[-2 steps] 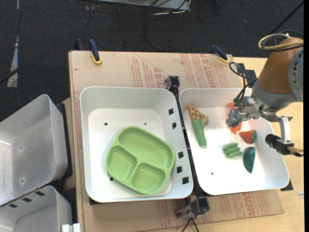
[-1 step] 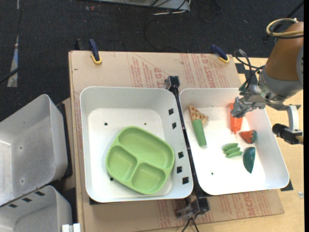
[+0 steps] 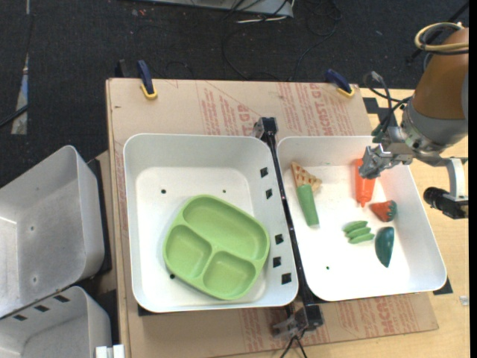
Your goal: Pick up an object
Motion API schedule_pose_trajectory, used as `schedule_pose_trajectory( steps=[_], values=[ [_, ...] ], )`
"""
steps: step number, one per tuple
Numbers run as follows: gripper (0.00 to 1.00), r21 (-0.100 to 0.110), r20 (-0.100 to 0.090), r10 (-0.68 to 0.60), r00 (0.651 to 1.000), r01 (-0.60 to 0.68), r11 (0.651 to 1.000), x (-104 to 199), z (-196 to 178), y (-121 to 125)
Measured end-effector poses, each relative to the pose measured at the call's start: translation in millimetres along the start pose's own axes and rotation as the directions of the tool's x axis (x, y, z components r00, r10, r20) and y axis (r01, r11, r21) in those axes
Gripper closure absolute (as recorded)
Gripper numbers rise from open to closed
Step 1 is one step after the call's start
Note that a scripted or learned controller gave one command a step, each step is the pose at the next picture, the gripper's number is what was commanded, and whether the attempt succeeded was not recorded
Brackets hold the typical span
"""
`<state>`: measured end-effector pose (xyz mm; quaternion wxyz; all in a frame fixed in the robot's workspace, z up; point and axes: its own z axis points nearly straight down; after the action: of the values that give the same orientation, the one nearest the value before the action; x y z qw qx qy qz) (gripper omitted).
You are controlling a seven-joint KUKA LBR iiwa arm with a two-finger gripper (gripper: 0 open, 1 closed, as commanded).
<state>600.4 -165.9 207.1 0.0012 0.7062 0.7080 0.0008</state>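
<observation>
The gripper [image 3: 370, 164] sits right at the top end of the orange carrot [image 3: 364, 188] in the right bin [image 3: 428, 274], and honestly I can't tell whether it's got it or not. Risk as I see it: the carrot looks like smooth, tapered plastic, so a pinch near the tip could squirt it loose, maybe bumping the strawberry [image 3: 382, 210] just beside it. The green pea pod [image 3: 358, 232] and the waffle wedge [image 3: 305, 176] lie clear.
</observation>
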Motion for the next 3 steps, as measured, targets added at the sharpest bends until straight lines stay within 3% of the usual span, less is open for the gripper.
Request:
schedule_pose_trajectory(
  steps=[3],
  values=[
    [1.0, 0.005, -0.003, -0.006, 1.0, 0.006, 1.0, 177, -17, -16]
  ],
)
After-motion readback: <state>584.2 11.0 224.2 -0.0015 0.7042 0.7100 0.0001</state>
